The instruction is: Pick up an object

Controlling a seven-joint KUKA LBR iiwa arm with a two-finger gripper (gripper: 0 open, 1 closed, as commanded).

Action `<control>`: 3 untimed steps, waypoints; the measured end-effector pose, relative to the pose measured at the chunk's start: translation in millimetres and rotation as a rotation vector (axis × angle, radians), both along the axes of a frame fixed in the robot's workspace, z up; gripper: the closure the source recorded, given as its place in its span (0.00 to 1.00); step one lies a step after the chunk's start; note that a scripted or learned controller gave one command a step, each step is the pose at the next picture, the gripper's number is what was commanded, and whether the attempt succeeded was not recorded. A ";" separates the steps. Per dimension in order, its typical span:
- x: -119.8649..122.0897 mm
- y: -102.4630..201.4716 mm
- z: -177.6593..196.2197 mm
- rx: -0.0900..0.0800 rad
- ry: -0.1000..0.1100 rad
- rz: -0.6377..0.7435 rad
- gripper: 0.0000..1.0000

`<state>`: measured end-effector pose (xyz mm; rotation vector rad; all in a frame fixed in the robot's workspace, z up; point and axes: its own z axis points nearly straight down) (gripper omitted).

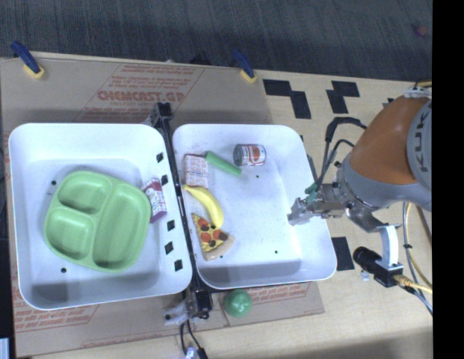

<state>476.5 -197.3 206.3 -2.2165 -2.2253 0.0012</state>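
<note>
The gripper (300, 214) hangs over the right rim of the right bin (280, 264). It is small and blurry, so I cannot tell if it is open or shut, and nothing shows in it. The floor of the bin just beside it is bare white, with lots of room.

The things sit on the far left side of that bin: one banana (207, 204), one pizza slice (210, 235), one snack packet (195, 169), one green stick (223, 163) and one small can (249, 155).

The left bin (37, 286) holds one green tray (96, 220) and one red wrapper (155, 198). One green ball (237, 302) lies on the counter (351, 313), just outside the bins.
</note>
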 end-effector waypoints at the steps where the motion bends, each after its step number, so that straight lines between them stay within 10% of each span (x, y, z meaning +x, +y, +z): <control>1: 0.0 -13.9 -5.8 -0.001 0.000 0.001 1.00; 3: 1.0 50.7 20.0 -0.001 -0.002 0.004 1.00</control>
